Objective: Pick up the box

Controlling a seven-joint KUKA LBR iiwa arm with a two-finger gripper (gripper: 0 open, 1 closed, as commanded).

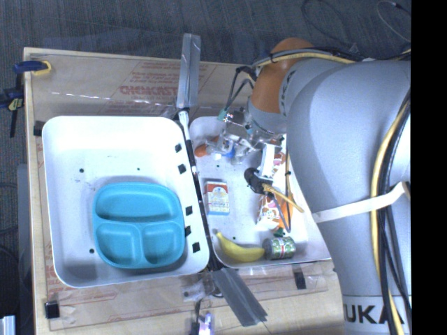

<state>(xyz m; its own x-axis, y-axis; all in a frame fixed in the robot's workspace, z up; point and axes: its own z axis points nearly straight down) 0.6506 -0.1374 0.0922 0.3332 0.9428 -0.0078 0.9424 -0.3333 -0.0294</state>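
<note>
The box (218,197) lies flat on the floor of the right bin (241,255), close to its left wall. Nearer the front edge lie a banana (237,249) and a small can (281,247). My jaws hover over the bin's far end, well apart from the box; I cannot tell how wide they stand. A blue tray (137,223) sits in the left bin (63,152).

Small flat box (218,197), white with an orange-red top band and a blue printed panel. Lying face up on the floor of the right bin (237,229), long side running from 12 to 6 o'clock. Just beside the bin's left wall, with a banana (237,249) near at 5 o'clock.
</note>
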